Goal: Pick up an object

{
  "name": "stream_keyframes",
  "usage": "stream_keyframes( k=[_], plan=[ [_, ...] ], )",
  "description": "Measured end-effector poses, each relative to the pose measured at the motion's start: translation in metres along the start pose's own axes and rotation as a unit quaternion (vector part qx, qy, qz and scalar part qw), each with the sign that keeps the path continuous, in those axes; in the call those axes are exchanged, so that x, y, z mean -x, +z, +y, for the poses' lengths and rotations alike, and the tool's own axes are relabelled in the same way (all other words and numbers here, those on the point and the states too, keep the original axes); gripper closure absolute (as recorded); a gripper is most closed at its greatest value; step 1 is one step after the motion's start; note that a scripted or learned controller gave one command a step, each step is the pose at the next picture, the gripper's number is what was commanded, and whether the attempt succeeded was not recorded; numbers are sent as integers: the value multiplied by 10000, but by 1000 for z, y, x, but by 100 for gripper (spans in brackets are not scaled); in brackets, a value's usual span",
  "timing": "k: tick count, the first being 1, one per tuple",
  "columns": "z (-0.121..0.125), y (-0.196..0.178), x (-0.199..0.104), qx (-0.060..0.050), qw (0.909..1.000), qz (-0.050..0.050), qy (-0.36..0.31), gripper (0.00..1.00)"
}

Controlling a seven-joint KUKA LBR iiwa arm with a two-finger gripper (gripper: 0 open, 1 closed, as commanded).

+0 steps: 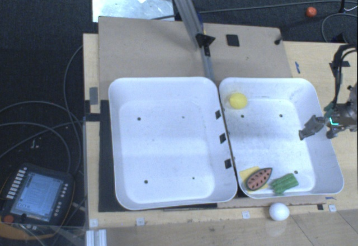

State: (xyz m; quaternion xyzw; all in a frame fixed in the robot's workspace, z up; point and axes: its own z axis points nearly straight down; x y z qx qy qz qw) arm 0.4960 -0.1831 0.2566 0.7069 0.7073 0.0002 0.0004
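The right bin (313,91) holds three objects. A yellow ball (238,100) lies in its far left corner. At the near edge, a red-brown oval piece (259,179) rests on a yellow scrap, and a green oblong object (284,183) lies just right of it. My gripper (319,131) hangs over the bin's right rim, well right of all three objects. It is open, with nothing between its fingers.
The left bin (117,127) sits against the right one, with black clips along the shared rim. A white ball (278,212) lies on the bench in front of the right bin. A slanted metal pole (187,7) rises behind the bins.
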Motion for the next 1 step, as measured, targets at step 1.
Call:
stream_keyframes(
  k=[1],
  plan=[
    [0,0,0,0,10000,0,0,0]
  ],
)
